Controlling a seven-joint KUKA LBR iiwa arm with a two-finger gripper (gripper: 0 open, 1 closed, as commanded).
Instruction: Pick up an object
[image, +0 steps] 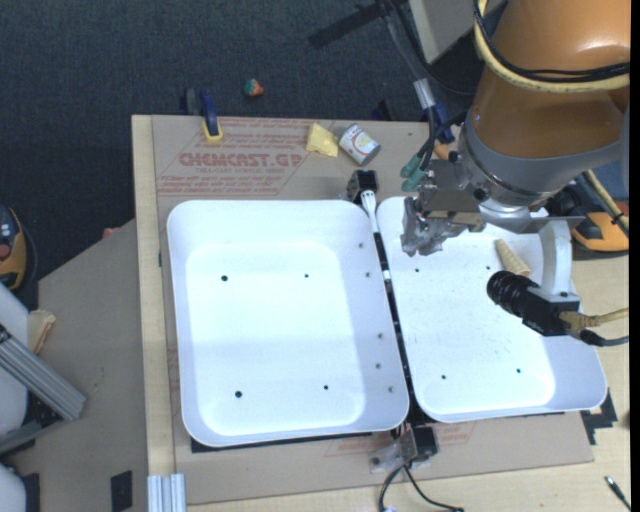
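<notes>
1. Camera view, nearest the lens: the arm fills the upper right corner, its orange band above a grey wrist, reaching in over the right bin.
2. The gripper hangs below the wrist over the back left corner of the right bin, close to the wall shared by both bins. Whether it is spread or pressed together I cannot tell, and nothing can be seen in its grasp.
3. The tan cone, the thing to pick, lies on the floor of the right bin near its back edge, to the right of the gripper and apart from it.
4. The left bin sits beside the right one, their walls touching; small dark dots mark its white floor.
5. Both bins rest on a pale board with red lettering.
6. On the board behind the bins lie a yellow scrap and, just beside it, a small box.
7. A blue-and-yellow clamp grips the board's back edge.
</notes>
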